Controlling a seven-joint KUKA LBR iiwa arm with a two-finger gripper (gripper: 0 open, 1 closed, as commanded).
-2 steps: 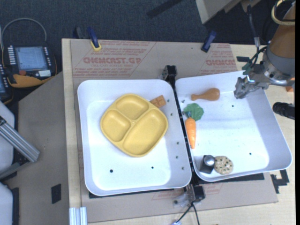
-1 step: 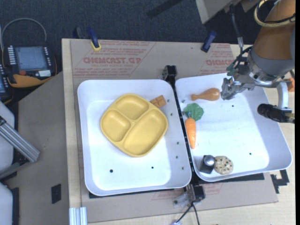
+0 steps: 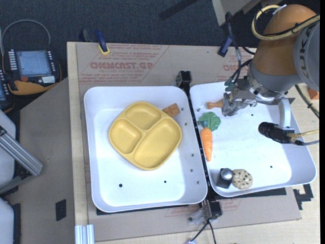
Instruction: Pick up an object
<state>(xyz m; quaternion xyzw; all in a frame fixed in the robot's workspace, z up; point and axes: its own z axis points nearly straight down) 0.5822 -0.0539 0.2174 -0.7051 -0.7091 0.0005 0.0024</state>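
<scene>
My gripper (image 3: 231, 107) hangs over the upper left part of the right bin (image 3: 284, 173). Just left of it lies a small orange piece (image 3: 215, 104). A green leafy toy (image 3: 209, 121) rests below that, and an orange carrot (image 3: 206, 143) lies lengthwise along the bin's left wall. At the bin's front sit a speckled cookie (image 3: 242, 178) and a small dark round object (image 3: 225, 176). The grey arm with its orange band (image 3: 278, 39) comes in from the upper right.
In the left bin (image 3: 101, 177) a yellow divided plate (image 3: 145, 134) sits with a small brown block (image 3: 171, 109) at its upper right corner. A black cylindrical part (image 3: 273, 131) with a cable hangs over the right bin's right side.
</scene>
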